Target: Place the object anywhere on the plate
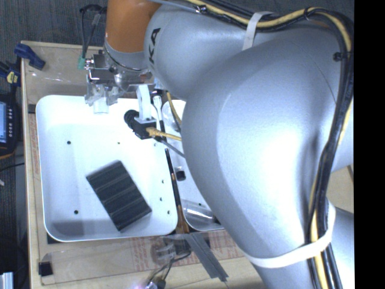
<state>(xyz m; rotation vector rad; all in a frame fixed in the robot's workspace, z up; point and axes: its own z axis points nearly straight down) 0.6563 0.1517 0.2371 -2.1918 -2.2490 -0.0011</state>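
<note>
A dark grey ribbed rectangular slab point(118, 195) lies flat and askew in the lower middle of the left bin point(54, 161). My gripper point(100, 96) hangs over the bin's far left corner, well apart from the slab, and nothing shows in its grasp. A black fitting with a yellow cable point(137, 124) sticks out beside the wrist. The grey arm point(258, 131) covers nearly all of the right bin. A shiny curved rim point(200, 213) peeks out under the arm at that bin's near edge; what it belongs to is hidden.
Blue clamps point(27, 55) sit on the bench's far left corner. A dark device point(7, 123) is at the left edge. Grey metal parts and cables point(180, 253) lie on the bench in front of the bins. A thin divider point(173, 179) separates the bins.
</note>
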